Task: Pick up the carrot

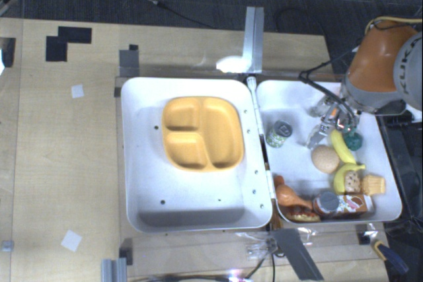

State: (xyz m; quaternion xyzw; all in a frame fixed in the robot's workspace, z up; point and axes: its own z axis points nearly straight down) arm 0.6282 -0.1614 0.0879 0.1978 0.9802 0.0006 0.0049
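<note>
Carrot (285, 194) lies in the right bin (291, 97), at its lower left corner, tight against the wall shared with the left bin (142, 162). It is orange and tapered, with its thick end toward the bin's middle. Gripper (325, 123) hangs over the upper middle of the same bin, well apart from the carrot and up and to the right of it. Fingers spread apart, nothing between them.

Right bin contents: a small tin can (280, 132) near the shared wall, left of the gripper; a round beige ball (324, 159) just below the fingertips; a yellow banana (342, 147) beside the ball, with a teal item (355, 140) at its right. Along the lower wall lie a dark bottle (340, 204) on its side, a red item (301, 212) touching the carrot's lower edge, and a tan cracker-like block (372, 184) at the right.

Left bin holds one yellow divided plate (200, 132) with three compartments, set near the bin's upper middle.
</note>
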